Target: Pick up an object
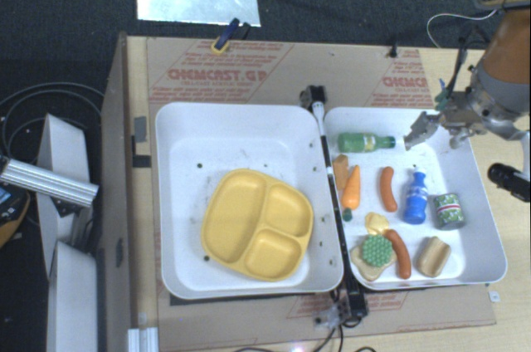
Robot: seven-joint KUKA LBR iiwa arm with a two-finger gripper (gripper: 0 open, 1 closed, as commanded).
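The right bin (485, 201) holds several toy foods. A green bottle (365, 143) lies at its far left, with a carrot (352, 187) below it. Toward the middle are a red sausage (387, 188), a blue bottle (416, 197) and a green can (449, 210). At the near side lie a green broccoli piece (377, 249), a second sausage (400, 252) and a bread roll (431, 256). My gripper (436, 136) hovers over the bin's far right corner, just right of the green bottle. It is open, with nothing between its fingers.
The left bin (191, 134) holds a yellow divided tray (257, 222). A black divider (330, 176) runs between the two bins. Cardboard (249, 68) lies under both bins. Cables and metal parts (50, 176) sit off the bench at the left.
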